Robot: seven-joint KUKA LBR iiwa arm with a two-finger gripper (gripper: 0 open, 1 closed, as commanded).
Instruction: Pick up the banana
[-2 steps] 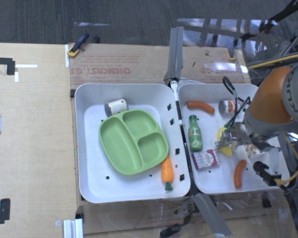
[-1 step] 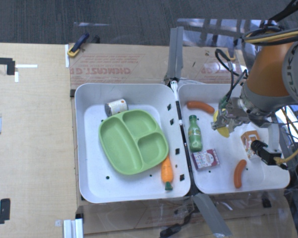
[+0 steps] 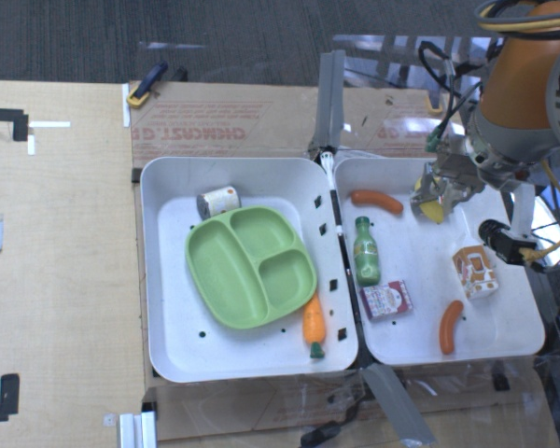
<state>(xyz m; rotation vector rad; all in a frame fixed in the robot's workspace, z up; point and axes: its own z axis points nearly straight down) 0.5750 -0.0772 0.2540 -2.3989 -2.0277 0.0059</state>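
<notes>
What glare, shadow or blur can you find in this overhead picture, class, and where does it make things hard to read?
In the camera view, glare whitens the cardboard behind the right bin; the green plate casts a soft shadow on the left bin; the tool looks slightly soft and shades the yellow banana under it, so its grip cannot be read; the green bottle stays clear.

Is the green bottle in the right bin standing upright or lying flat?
Lying flat. The green bottle shows its full side, white cap toward the bin's far edge, resting on the right bin floor beside the divider.
</notes>
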